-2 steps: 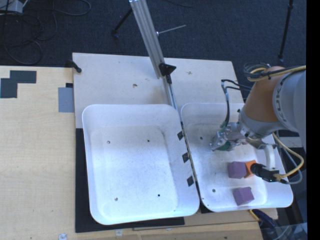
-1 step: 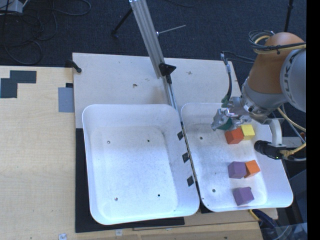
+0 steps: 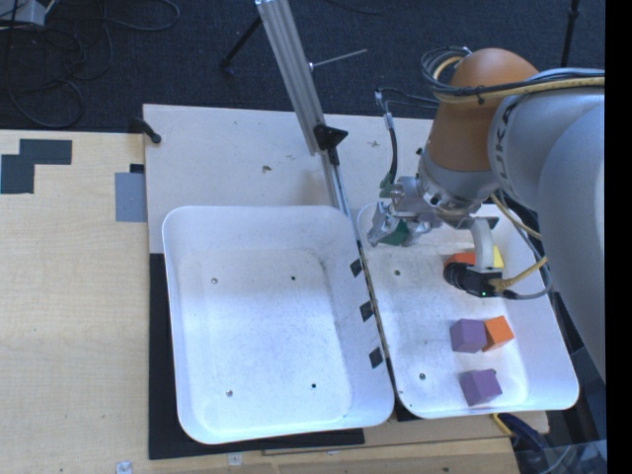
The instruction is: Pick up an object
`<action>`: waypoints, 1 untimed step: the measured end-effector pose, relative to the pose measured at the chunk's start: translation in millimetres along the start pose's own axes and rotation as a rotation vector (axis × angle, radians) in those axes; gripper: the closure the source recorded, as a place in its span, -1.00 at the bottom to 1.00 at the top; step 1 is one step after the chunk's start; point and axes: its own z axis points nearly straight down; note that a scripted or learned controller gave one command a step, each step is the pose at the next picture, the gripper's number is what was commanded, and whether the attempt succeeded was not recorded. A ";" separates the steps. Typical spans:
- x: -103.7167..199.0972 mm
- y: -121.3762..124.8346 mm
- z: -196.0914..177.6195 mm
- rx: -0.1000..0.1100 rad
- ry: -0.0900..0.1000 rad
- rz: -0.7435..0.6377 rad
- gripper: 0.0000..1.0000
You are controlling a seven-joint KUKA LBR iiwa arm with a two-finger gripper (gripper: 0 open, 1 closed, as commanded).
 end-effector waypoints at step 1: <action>64.8 23.2 -37.4 -0.004 -0.001 0.001 1.00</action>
